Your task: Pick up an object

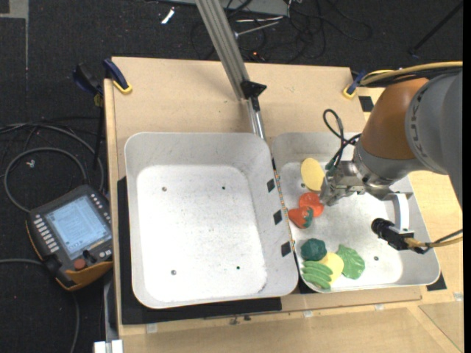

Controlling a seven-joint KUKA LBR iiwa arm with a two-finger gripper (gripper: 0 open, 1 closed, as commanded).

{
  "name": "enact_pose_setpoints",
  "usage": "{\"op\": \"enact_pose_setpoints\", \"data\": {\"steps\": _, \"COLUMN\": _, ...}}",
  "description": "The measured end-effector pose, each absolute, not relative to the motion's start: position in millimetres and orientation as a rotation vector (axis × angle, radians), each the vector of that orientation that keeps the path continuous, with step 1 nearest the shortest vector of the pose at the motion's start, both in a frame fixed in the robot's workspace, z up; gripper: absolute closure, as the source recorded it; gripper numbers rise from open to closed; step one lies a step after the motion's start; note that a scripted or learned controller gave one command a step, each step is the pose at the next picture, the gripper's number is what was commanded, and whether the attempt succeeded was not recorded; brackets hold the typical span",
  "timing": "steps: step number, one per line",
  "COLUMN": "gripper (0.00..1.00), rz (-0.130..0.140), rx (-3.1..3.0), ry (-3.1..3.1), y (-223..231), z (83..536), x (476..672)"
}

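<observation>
You are looking down on a wooden bench (184, 98) that carries two shallow white bins side by side. The left bin (147, 153) is the larger in view. The right bin (383, 271) holds all the loose objects, and the arm (412, 127) reaches over it from the right, its orange band above the wrist. The gripper (331, 192) sits low over the upper middle of the right bin; you cannot tell from this angle how it is set or whether it has hold of anything. Just to its left lies a pale yellow rounded object (312, 173), and directly below that a red and orange object (305, 209), touching or nearly touching the gripper tip. Nearer the front wall of the bin, a dark green object (313, 249), a light green object (352, 262), a small yellow object (333, 262) and a ribbed green object (317, 273) lie clustered together.
</observation>
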State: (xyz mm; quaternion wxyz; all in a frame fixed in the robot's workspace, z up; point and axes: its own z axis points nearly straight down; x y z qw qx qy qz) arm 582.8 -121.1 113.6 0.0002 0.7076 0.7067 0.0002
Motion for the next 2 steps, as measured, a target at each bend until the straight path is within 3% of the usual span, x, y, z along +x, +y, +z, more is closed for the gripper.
{"op": "enact_pose_setpoints", "data": {"steps": 2, "gripper": 1.00, "rz": 0.006, "rx": 2.214, "ry": 2.221, "y": -119, "z": 227, "x": 591.2}}
